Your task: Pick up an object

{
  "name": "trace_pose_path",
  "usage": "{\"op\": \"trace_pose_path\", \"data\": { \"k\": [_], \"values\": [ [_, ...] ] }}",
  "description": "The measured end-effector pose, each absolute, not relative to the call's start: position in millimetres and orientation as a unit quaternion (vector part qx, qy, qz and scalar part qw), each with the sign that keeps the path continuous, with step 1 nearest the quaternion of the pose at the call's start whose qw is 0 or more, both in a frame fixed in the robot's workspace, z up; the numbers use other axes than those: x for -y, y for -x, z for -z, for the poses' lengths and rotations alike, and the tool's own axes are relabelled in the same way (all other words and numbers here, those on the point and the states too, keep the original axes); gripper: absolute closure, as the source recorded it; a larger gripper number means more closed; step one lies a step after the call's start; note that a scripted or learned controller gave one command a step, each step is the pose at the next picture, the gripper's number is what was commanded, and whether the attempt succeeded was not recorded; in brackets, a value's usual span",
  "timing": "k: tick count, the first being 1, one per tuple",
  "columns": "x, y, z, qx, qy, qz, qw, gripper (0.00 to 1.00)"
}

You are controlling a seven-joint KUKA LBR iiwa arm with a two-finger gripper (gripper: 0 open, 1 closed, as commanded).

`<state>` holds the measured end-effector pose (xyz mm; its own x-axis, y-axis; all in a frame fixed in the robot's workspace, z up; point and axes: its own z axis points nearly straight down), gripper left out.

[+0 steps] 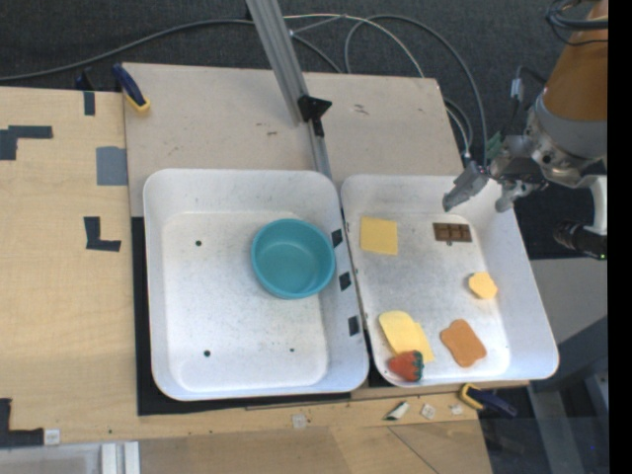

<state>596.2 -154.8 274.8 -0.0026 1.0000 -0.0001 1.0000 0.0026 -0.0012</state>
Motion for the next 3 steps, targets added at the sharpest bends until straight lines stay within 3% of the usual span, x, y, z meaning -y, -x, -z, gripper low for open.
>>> {"op": "trace_pose_path", "data": {
  "k": [1,3],
  "values": [
    [155,-596.2,-275,0.708,0.706,-0.0004,0.0,0.0],
    [154,-611.7,-168,0.708,0.706,-0.0023,0.002,0.0]
  ]
}}
